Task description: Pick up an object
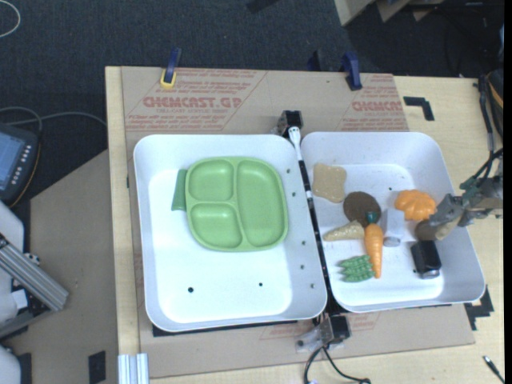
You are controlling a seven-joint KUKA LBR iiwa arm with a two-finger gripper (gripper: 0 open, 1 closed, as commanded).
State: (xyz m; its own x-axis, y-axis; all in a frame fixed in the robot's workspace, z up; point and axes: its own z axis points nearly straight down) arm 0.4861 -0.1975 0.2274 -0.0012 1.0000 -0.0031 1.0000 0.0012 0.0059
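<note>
The right bin holds several toy items. A tan bread slice lies at its upper left, with a brown round piece just below it. An orange carrot lies beside a green leafy piece and a beige wedge. An orange lumpy fruit and a black block sit near the bin's right side. My gripper reaches in from the right, low over the bin between the orange fruit and the black block. Nothing is visibly held in it.
The left bin holds a green divided plate over a green cloth edge. A black hinge strip runs between the bins. Clamps sit on the cardboard at the back.
</note>
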